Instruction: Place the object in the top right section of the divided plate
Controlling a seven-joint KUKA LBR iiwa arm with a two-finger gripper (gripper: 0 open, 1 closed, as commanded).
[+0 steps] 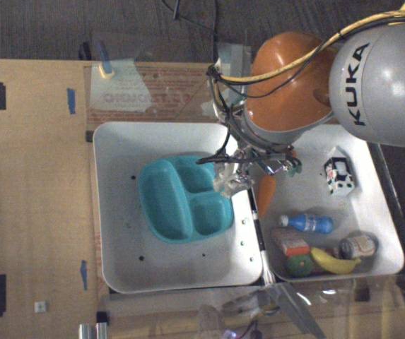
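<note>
A teal divided plate (184, 207) with three sections lies in the left white bin (117, 189). My gripper (234, 179) hangs over the plate's right edge, by its upper right section and close to the wall between the two bins. A pale, blurred shape sits at the gripper's tip, and I cannot make out what it is. An orange carrot (266, 193) lies just right of the gripper, in the right bin beside the dividing wall. The arm's orange band and grey wrist cover the upper part of the right bin.
The right bin (386, 217) holds a black-and-white cow toy (338, 175), a blue bottle (308, 223), a red can (292, 243), a banana (333, 260), a green and red fruit (300, 264) and a small jar (357, 246). Cables trail from the wrist.
</note>
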